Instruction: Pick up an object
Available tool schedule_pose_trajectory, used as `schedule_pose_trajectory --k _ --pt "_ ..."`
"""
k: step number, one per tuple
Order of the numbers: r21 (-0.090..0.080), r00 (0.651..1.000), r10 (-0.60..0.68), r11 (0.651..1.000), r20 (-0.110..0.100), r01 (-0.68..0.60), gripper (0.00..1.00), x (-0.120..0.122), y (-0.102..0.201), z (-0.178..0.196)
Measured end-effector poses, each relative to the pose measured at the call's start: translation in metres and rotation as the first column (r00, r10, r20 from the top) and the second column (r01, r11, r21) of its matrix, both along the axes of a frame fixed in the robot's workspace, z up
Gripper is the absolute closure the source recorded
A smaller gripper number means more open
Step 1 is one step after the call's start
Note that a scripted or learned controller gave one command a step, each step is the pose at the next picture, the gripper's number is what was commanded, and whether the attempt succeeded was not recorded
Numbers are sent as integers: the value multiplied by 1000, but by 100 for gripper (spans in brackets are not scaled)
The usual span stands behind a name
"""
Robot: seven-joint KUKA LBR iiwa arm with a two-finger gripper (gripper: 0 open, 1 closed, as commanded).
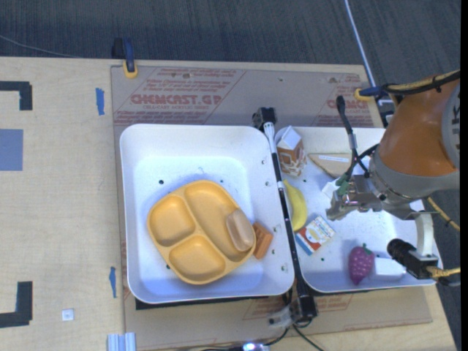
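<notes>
Reaching in from the right edge of the bench, the arm (420, 134) hangs over the right bin (398, 280), its gripper (344, 199) low above the bin's middle; whether it is apart or together cannot be told. Nothing is seen held. Along this bin's left wall lie a small carton (290, 151) near the far corner, a banana (296, 205) and a small packet (316, 234); a pale wedge (329, 164) sits by the far wall and purple grapes (360, 263) near the near wall. The left bin (139, 159) holds a yellow divided plate (191, 232) with a bread roll (238, 229) on it and an orange piece (262, 241) touching its right rim.
</notes>
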State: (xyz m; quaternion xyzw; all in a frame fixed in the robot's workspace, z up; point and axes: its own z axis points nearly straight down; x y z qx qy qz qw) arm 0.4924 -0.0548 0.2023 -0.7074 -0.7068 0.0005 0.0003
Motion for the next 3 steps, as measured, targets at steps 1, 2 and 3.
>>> schedule_pose_trajectory --k 1,2,3 --pt "1 1000 0 1000 1 0 100 -13 -3 13" --pt "1 1000 1 1000 -1 -1 100 -13 6 -7" --pt "1 1000 2 1000 -1 -2 100 -13 60 -18"
